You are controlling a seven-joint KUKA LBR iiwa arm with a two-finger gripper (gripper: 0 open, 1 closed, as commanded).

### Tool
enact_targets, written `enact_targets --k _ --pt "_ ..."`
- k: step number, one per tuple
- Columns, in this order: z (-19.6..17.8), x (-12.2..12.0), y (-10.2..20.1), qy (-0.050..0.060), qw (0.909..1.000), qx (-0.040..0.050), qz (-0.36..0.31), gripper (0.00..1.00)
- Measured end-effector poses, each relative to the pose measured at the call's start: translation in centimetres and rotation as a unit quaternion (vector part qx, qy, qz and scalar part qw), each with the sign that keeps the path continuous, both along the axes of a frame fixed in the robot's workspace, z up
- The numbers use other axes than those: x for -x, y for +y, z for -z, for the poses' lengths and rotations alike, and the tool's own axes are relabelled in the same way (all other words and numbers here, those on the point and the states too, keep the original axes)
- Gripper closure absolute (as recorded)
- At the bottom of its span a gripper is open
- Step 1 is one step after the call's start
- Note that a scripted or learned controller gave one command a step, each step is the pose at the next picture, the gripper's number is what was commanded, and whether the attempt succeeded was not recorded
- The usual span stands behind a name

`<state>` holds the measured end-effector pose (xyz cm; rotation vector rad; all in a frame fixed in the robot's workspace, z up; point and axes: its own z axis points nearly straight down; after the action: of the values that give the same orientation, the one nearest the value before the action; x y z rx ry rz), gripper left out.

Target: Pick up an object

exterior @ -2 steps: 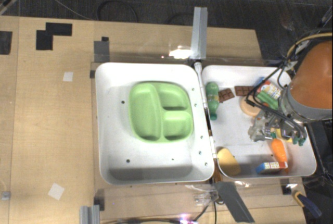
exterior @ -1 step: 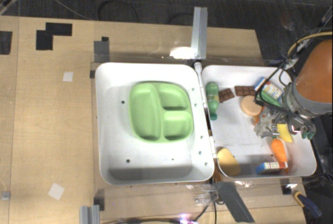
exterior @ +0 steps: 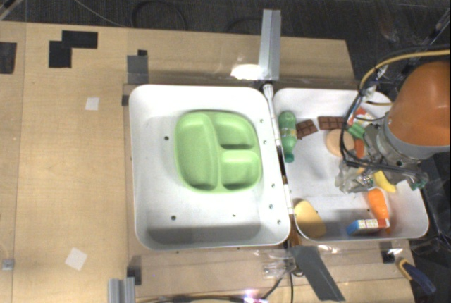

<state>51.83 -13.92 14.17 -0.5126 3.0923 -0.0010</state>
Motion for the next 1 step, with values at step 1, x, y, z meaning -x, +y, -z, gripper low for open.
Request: enact_targets --k 1 --pt "-9.35 -7.68 3.8 -0.005 0.9983 -0.0003 0.058 1.0"
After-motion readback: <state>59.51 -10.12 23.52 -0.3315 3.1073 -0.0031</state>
